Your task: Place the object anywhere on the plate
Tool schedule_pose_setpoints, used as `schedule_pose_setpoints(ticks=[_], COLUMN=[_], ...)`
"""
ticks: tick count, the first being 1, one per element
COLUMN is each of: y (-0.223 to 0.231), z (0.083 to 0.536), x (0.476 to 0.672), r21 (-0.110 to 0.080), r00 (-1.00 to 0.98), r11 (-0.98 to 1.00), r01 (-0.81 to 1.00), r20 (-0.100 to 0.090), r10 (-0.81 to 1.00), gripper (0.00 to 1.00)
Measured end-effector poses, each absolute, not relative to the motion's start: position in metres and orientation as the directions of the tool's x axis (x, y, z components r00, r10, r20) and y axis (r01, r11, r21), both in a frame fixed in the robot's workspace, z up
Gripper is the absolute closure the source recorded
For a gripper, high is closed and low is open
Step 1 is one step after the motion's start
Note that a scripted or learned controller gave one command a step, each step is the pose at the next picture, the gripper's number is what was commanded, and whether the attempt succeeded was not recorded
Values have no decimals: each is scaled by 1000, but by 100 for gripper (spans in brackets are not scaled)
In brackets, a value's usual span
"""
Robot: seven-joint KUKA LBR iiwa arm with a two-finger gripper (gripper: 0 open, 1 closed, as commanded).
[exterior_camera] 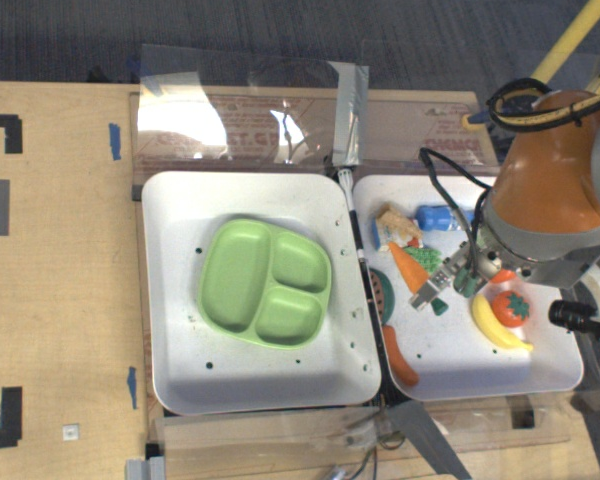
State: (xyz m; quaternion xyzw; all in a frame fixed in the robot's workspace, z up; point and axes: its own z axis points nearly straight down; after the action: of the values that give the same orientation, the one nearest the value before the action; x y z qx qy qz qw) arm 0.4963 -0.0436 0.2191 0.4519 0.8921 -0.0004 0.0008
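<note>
The grey KUKA arm with its broad orange band (545,178) reaches in from the right side of the camera view and angles down and to the left. Below the band, the grey wrist section (530,240) narrows toward the metal two-finger gripper (432,293), which hangs low and points down-left. Black cables (525,103) loop above the orange band.

- The arm (545,183) is showing a broad, rounded orange band over a grey shell.
- Black cables (520,103) are looping over its top, with another black cable trailing down its left side.
- The gripper (432,296) is ending in a slim silver metal piece, with dark green parts showing beside it.
- A black knob (570,315) is sticking out below the grey shell.
</note>
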Motion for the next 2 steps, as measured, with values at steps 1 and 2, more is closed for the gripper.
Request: schedule_pose_setpoints(ticks=[1,2], y=[25,24], z=[183,184], x=[513,514], r21=[-2,-1], r00=[-602,-601], r11=[602,601], r01=[798,800], r20=[3,1], r10=[798,800], gripper=[100,0])
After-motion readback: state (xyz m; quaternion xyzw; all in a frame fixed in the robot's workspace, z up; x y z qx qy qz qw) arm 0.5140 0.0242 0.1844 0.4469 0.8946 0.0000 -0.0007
